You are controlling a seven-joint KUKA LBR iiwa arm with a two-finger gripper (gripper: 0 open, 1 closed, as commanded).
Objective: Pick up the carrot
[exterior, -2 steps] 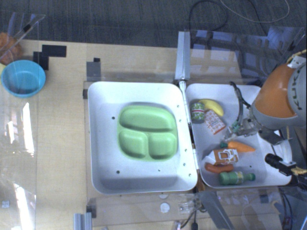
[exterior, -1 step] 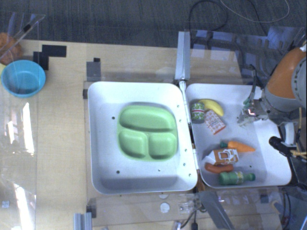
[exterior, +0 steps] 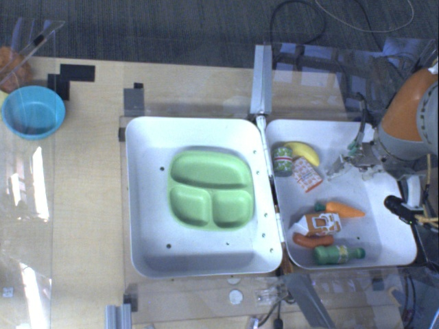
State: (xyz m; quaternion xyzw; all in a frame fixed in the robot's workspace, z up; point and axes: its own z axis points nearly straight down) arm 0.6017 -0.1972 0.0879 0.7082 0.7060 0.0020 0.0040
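The carrot (exterior: 345, 210) is orange with a small green top and lies on its side in the middle of the right bin (exterior: 384, 252). My gripper (exterior: 358, 159) hangs over the upper right part of that bin, up and slightly right of the carrot and apart from it. Above it the grey arm with its orange band (exterior: 410, 112) enters from the right.
The right bin also holds a banana (exterior: 305, 152), a small can (exterior: 282, 160), a red-and-white carton (exterior: 306, 175), an orange-and-white box (exterior: 320, 222), a red sausage-like piece (exterior: 312, 240) and a green bottle (exterior: 337, 254). A green divided tray (exterior: 211, 189) lies in the left bin (exterior: 147, 184). A blue bowl (exterior: 33, 110) stands far left.
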